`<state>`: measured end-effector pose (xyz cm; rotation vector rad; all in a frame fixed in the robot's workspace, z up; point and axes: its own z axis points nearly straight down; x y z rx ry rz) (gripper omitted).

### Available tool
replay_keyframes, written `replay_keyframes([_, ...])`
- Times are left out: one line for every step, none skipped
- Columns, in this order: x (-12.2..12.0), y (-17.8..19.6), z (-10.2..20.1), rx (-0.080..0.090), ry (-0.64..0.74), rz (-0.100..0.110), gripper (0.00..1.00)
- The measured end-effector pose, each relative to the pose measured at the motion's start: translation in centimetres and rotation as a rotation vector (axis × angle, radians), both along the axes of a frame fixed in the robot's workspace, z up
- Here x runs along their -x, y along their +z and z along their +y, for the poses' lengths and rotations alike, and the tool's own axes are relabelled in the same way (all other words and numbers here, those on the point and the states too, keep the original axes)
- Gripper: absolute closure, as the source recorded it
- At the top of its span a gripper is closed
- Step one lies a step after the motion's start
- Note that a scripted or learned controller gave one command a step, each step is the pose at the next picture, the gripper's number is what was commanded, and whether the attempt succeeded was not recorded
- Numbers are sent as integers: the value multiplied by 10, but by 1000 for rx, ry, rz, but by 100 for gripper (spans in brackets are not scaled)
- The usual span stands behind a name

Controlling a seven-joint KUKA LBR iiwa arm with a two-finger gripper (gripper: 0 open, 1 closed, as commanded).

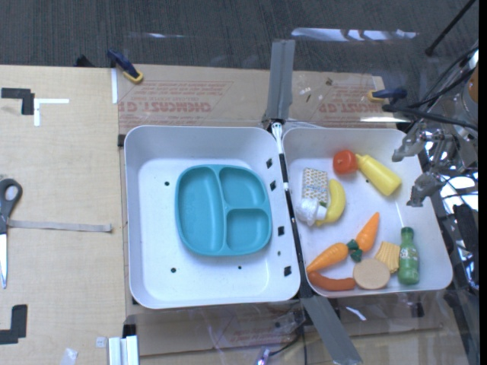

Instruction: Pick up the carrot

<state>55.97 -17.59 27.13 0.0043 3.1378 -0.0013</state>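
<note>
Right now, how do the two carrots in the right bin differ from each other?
The lower carrot is longer and thicker and lies nearly flat across the right bin, its green top beside the round tan slice. The upper carrot is smaller and stands steeper, its tip pointing up toward the yellow bottle. Both are orange, and they meet at their thick ends.

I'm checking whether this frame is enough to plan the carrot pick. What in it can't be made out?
- Gripper: at the right bin's edge in the camera view, lost among cables and glare; finger state unreadable.
- Carrot: two orange pieces meet at a green bit; which is the target is unclear.
- Red item: partly tucked under the tan disc.
- Scissors: cut off by the left edge.
</note>
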Motion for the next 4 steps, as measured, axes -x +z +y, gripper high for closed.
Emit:
replay_keyframes([24,-151,-14,-1,-223,2,0])
replay_keyframes([3,-178,4,-1,-278,0,0])
replay_keyframes([11,-179,37,-1,-459,1,0])
replay_keyframes([19,-179,78,-1,-707,2,0])
